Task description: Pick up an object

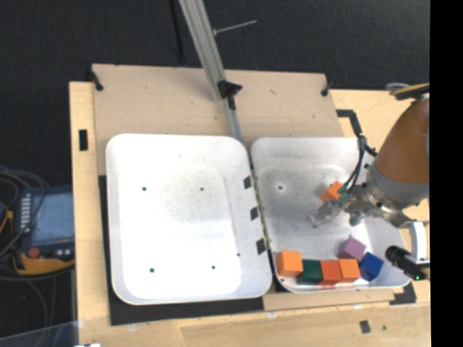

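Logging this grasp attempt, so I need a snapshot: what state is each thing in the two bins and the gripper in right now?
Gripper: low over the right bin, a small orange block beside it; grip unclear.
Purple block: resting loose in the right bin.
Blue block: resting at the near wall.
Row of orange, green, orange, orange blocks: lined up along the near wall.
Left bin: sitting flat.

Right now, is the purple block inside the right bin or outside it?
Inside. The purple block lies on the right bin floor, near the front row of blocks.
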`<state>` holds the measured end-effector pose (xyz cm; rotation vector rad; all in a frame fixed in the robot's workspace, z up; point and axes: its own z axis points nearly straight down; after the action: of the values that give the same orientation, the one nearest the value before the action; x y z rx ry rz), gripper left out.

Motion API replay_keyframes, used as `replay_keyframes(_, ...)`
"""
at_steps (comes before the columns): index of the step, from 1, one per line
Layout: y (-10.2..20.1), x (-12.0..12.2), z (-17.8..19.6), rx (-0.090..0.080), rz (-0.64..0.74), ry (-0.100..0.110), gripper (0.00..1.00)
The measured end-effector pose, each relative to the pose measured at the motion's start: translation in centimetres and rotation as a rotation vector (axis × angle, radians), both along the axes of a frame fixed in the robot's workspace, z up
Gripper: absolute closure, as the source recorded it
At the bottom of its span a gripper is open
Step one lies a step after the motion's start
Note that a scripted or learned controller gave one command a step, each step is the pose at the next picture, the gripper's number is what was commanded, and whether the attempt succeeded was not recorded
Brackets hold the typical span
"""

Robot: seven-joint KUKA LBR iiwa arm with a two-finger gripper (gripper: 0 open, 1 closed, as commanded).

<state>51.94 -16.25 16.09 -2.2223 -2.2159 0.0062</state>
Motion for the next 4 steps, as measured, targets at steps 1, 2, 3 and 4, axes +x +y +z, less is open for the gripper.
replay_keyframes(1,0.7,-0.7,-5.4,0.0,0.0,0.0,0.0)
replay_keyframes(2,0.6,-0.6,-6.2,-0.002,-0.002,-0.007,0.0)
replay_keyframes(3,0.5,-0.5,-5.1,0.0,-0.01,-0.011,1.0)
replay_keyframes(4,0.6,-1.0,0.9,-0.001,0.004,-0.012,1.0)
